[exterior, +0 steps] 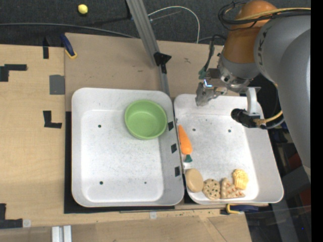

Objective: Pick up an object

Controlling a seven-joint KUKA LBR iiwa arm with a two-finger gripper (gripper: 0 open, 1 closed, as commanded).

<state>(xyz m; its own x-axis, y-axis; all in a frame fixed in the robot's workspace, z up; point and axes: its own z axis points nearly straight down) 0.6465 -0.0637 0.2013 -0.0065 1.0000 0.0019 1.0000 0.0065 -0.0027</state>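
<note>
1. Above the far edge of the right bin (262, 150), gripper (204, 96) hangs on the grey arm (282, 39); fingers too small and dark to read, so cannot tell whether apart or together. Nothing seen between them.
2. Along the right bin's left wall: toy carrot (185, 140), orange, green tip toward the near side, lying lengthwise, touching or nearly touching the wall.
3. Near-left corner of same bin: tan bread roll (194, 180), then chocolate-chip cookie (211, 188), waffle-like piece (228, 189) and corn cob (240, 178), packed in a row along the near wall, touching or just beside one another.
4. Left bin (91, 150): one green bowl (146, 118), upright, at the far-right corner, near the divider.
5. Handling judgement: all look like light, rigid plastic play food, smooth and likely a bit slippery; no fragility expected. Carrot judged the best candidate: stands apart from the cluster, slim enough to span. Best taken across the thick orange middle, fingers crosswise to its length; wall on one side may crowd a finger.
6. Cluster items judged riskier: neighbours in the way, rounded faces prone to squirting out.
7. Count: bins 2; bowl 1; carrot 1; roll 1; cookie 1; waffle piece 1; corn 1. Pickable items in right bin: 5.
</note>
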